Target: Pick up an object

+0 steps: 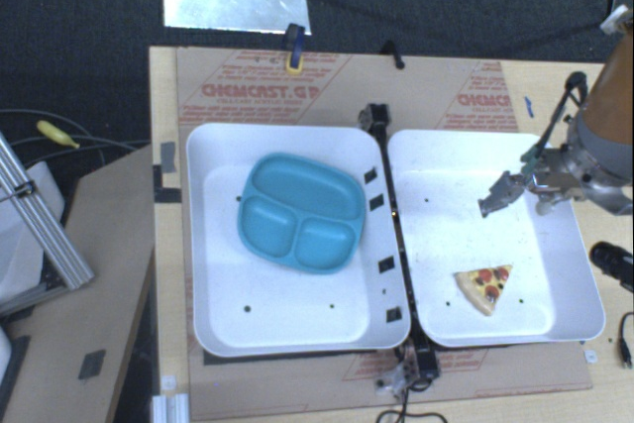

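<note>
On the bench sit two white bins, a blue tray (301,212) in the left bin (213,312) and a pizza slice (484,286) in the right bin (570,243), where the gripper (517,194), open and holding nothing, should drop straight down over the slice.

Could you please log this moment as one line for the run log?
gripper: above right bin, holds nothing | pizza slice: in right bin, untouched | blue divided plate: in left bin | pick: not yet done
</note>
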Motion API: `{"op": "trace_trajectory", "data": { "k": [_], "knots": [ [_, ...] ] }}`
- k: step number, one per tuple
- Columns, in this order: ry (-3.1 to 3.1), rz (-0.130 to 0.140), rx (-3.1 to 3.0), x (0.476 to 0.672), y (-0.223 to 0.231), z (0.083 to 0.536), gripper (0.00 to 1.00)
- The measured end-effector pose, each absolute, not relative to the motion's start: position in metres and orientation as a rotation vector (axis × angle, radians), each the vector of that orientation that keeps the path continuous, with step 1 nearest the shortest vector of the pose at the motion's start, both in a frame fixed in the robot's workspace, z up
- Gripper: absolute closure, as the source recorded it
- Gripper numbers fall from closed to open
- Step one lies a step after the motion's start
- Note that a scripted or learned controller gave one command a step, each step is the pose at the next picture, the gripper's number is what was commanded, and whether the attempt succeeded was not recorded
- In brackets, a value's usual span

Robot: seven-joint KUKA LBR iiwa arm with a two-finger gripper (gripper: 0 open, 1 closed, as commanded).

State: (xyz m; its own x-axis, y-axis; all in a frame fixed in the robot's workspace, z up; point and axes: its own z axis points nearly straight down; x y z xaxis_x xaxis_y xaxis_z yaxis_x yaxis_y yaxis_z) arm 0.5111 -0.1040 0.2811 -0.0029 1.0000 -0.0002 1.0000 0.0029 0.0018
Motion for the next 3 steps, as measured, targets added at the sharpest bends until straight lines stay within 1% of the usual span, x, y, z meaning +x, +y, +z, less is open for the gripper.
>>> {"op": "trace_trajectory", "data": {
  "k": [1,2,3],
  "knots": [
    [2.230,0.014,2.203,0.574,-0.042,0.326,0.00],
    [2.220,-0.006,2.226,0.577,-0.093,0.229,0.00],
    [2.221,-0.012,2.234,0.503,-0.127,0.149,0.00]
  ]
}}
